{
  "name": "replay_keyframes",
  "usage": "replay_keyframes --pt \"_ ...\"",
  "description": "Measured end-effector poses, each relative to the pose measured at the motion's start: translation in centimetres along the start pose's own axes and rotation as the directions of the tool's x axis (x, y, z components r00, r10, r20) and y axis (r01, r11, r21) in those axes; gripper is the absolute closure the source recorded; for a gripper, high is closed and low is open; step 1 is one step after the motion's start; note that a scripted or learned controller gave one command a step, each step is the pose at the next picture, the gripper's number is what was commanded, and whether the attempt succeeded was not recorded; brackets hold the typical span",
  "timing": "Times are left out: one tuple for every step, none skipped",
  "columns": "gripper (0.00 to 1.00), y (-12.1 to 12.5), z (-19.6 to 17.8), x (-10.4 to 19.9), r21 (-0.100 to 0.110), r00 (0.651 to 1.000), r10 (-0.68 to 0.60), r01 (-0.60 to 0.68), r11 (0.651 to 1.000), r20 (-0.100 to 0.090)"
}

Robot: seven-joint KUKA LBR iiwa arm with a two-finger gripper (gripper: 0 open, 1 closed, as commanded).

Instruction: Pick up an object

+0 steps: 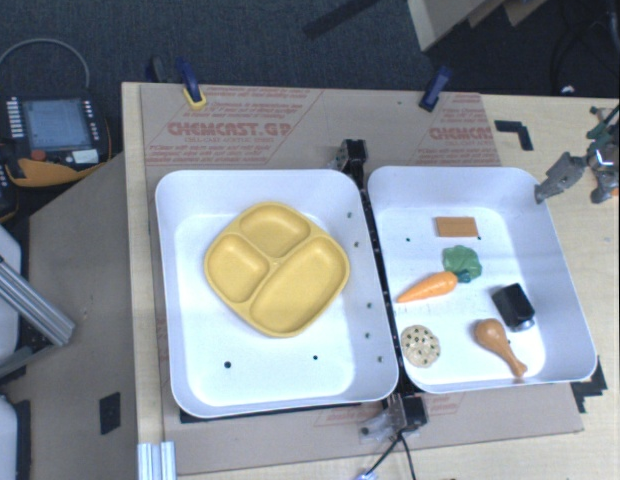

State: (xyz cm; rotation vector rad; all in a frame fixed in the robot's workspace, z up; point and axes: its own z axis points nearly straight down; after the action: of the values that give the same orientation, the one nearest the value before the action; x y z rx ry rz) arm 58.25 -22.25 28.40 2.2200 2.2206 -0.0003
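My gripper hangs at the right bin's three o'clock rim, fingers apart, empty. The carrot touches the broccoli at its one o'clock; I could snag both there.

Both bins were white. A pale yellow divided plate filled the left one. In the right bin lay a tan cracker, green broccoli, an orange carrot, a black block, a beige cookie speckled with dark chips, and a golden-brown drumstick.
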Motion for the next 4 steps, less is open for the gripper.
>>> replay_keyframes --pt "0.0 0.0 5.6 1.0 0.006 1.0 -0.001 0.001 1.0 -0.003" --pt "0.0 -0.5 12.0 1.1 0.009 1.0 0.001 -0.001 1.0 -0.004" --pt "0.0 -0.6 18.2 0.5 0.007 1.0 0.001 -0.001 1.0 -0.003" --pt "1.0 -0.4 16.7 0.5 -0.001 1.0 0.001 -0.001 1.0 0.0"
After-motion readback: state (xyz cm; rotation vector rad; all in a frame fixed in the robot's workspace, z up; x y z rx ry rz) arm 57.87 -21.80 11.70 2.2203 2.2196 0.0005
